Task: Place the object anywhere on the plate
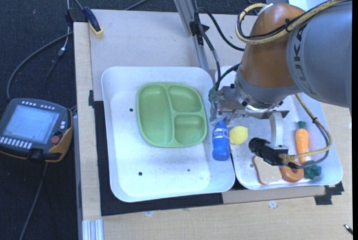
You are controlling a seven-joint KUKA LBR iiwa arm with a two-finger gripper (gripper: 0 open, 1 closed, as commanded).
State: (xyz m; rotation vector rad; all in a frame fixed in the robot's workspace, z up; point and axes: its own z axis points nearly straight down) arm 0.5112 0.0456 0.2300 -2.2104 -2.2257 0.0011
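Hanging just beside the green plate [170, 114], the pincer [220, 121] sits at that plate's right edge, over the seam where the two white bins meet. A blue bottle [220, 142] stands directly under it, long axis running up toward the wrist, its cap end seeming to sit right at the pincer's tips. Whether the pincer is clamped on the bottle or merely above it I cannot tell; the grey wrist hides the contact.

Taking the plate as the landmark: the bottle is touching or nearly touching the plate's right rim, level with its lower right compartment. A yellow ball-like piece [239, 134] lies just beyond the bottle, further from the plate. A carrot [302, 141] and a flat tan piece [267, 172] lie well apart from the plate, in the far bin.

If the bottle is the intended object, the move turns on a short sideways carry toward the plate's middle, keeping the bottle clear of the raised rim.
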